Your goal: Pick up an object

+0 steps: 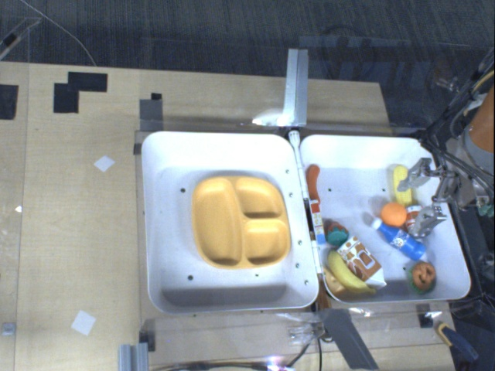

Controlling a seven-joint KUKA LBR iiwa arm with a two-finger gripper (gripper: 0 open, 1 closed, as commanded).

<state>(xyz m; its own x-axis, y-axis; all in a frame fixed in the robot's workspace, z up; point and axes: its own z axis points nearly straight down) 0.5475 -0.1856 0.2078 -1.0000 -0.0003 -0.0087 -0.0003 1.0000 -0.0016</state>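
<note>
At the three o'clock side of the right bin (340,153), lies an orange ball (394,213), flanked at twelve o'clock by a yellow piece (400,181) and at five o'clock by a blue-and-white bottle (402,240). Seems the likeliest target, since the tool (428,195) hovers just at its three o'clock, fingers spread wide, pinching nothing. Probably poised there to straddle the ball from above. Crowded toward six o'clock: a banana (344,275) under a brown-and-white packet (360,260), a teal lump (337,237), a round brown toy (422,275). Along the nine o'clock wall, a red sausage shape (312,182). At nine o'clock in the left bin (166,207), a yellow divided tray (238,221) alone. Beneath both, the wooden desk (69,230). Arm mostly cut off at three o'clock; yellow piece partly hidden by a finger, identity unclear.
</note>
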